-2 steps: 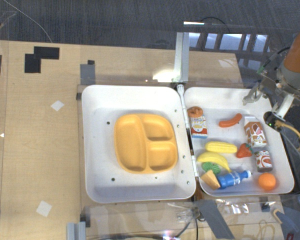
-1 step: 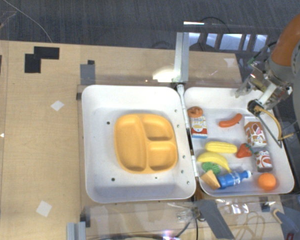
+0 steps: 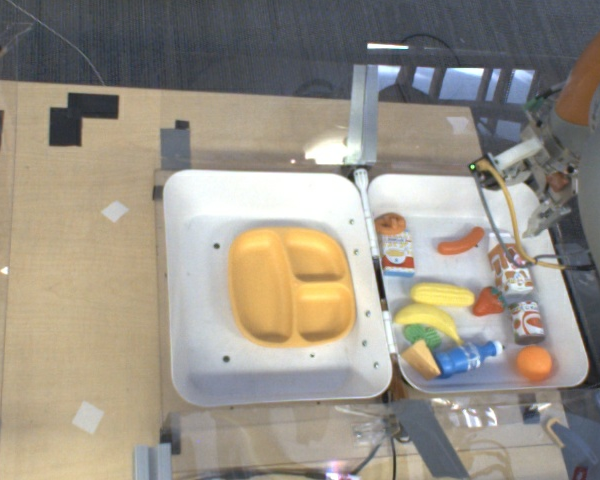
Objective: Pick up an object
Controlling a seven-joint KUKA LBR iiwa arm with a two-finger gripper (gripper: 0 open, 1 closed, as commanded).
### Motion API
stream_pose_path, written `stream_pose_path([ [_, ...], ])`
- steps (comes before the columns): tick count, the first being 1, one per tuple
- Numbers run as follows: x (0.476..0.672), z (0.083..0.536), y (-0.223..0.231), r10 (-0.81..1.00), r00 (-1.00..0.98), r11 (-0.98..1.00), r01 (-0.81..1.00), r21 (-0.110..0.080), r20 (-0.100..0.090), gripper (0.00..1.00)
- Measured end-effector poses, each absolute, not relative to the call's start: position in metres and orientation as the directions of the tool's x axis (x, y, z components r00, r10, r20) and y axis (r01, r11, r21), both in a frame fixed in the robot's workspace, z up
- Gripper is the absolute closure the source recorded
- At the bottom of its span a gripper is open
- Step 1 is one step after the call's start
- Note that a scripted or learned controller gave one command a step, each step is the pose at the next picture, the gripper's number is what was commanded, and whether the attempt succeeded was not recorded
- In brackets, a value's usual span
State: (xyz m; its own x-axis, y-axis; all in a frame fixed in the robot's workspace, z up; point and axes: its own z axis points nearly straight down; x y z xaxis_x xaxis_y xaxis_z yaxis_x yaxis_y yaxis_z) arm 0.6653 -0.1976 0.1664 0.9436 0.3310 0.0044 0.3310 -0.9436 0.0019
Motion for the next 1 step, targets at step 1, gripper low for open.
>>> stream_pose_path([
  [1, 0.655, 0.1811, -0.2054, 0.595, 0.804, -0.804, 0.595, 0.004, 0.004, 0.0],
])
